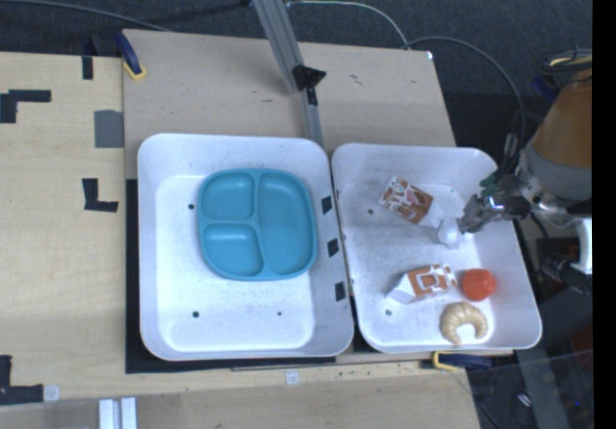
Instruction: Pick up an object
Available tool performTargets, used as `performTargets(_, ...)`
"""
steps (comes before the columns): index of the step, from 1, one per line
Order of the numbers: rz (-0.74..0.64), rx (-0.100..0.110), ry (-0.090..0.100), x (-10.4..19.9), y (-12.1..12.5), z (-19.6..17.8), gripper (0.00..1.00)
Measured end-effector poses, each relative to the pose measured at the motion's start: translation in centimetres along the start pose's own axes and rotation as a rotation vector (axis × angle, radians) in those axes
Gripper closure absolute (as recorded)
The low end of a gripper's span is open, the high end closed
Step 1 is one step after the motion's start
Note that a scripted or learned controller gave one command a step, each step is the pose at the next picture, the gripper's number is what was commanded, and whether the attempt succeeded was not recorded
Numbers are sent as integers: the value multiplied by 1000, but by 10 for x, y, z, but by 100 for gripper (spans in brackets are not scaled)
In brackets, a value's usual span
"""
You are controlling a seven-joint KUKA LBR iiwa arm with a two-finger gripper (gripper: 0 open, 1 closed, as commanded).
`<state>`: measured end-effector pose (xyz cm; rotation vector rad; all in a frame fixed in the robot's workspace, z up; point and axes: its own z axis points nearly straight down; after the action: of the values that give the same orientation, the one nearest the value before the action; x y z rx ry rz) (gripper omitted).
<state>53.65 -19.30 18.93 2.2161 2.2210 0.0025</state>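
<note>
In the right-hand bin (500,254), a small white object (449,234) lies just under the gripper (474,216), near a brown-and-white carton (405,200), with a second carton (423,283), a red tomato (477,284) and a croissant (465,321) further toward the front. Nothing has been lifted yet; the whole pick remains. The fingers' state cannot be told, and a blue divided plate (257,224) sits in the left bin (164,321).

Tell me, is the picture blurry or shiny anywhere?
Camera view: a bit soft all over; the gripper is blurry, so its tips are hard to read; the white bins look bright under even light, with faint shadows beside the blue plate and croissant.
</note>
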Motion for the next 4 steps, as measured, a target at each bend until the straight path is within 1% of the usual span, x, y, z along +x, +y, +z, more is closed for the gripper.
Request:
performTargets(1,0,0,0,0,1,-39,100)
performTargets(2,1,6,2,48,19,-29,100)
performTargets(3,-5,4,4,96,44,-30,100)
performTargets(4,-6,4,4,157,59,-38,100)
